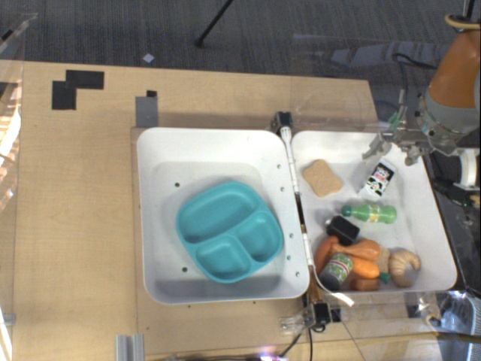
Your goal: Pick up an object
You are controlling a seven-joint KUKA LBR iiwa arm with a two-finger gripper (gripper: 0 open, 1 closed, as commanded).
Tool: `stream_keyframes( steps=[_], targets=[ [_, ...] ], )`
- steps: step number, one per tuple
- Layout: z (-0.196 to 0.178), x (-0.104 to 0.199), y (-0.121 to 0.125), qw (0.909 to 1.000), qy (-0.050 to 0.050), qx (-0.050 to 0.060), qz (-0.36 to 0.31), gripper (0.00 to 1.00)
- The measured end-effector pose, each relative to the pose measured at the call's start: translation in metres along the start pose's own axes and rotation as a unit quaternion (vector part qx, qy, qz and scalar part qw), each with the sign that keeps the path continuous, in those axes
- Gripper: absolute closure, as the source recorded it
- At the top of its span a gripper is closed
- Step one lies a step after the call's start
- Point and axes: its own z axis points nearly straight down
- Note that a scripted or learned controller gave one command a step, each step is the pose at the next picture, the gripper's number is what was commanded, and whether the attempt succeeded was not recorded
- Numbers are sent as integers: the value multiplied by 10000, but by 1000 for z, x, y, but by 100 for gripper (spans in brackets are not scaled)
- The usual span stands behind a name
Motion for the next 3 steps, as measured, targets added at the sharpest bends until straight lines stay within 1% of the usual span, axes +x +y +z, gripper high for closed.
stream_keyframes(
  steps=[1,2,3],
  targets=[
    [94,-25,-2,9967,2,-15,812,0],
    [82,-23,0,9970,-7,-41,774,100],
    [-9,42,-9,9901,15,-41,1402,100]
  ],
)
